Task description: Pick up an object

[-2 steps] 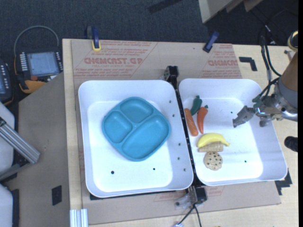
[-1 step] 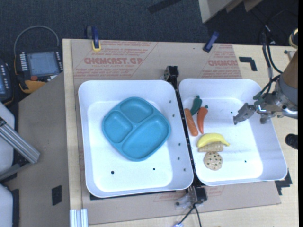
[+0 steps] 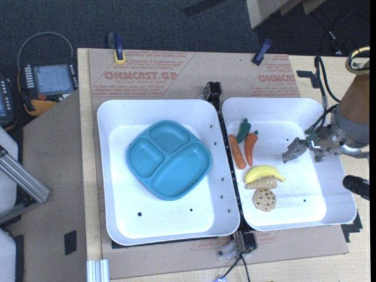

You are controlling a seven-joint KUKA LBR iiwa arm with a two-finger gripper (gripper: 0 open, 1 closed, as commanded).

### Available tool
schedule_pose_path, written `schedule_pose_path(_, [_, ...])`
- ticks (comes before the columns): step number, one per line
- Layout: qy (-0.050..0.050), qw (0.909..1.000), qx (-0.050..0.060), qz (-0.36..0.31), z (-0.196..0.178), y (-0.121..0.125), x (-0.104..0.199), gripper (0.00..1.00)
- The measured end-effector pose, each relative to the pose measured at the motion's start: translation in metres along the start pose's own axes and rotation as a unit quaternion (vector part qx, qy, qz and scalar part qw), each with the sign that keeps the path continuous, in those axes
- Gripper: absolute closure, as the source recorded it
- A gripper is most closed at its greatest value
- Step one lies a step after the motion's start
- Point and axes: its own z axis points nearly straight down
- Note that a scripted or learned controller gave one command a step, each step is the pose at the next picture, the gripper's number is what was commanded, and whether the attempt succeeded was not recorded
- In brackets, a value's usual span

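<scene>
In the right bin [image 3: 305, 213] lie two orange carrots [image 3: 237, 151] [image 3: 251, 147] with green tops, a yellow banana [image 3: 264, 174] and a round chocolate-chip cookie [image 3: 264, 200]. They sit along the bin's left side. A tan piece lies partly hidden under the banana. My gripper [image 3: 296, 150] hangs over the right half of the same bin. It is to the right of the carrots and banana, with a gap of bare bin floor between. Nothing shows in its grasp.
The left bin [image 3: 117, 216] holds a blue divided plate [image 3: 169, 158]. A black divider with clamps [image 3: 226, 157] runs between the bins. The grey arm with its orange band [image 3: 355, 107] covers the right bin's far right edge. A pendant [image 3: 51, 78] lies off the bench at the upper left.
</scene>
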Motion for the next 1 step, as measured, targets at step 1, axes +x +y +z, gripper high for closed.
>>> schedule_pose_path(1, [0.000, 1.0000, -0.002, 0.000, 0.0411, 0.0003, -0.0026, 0.00])
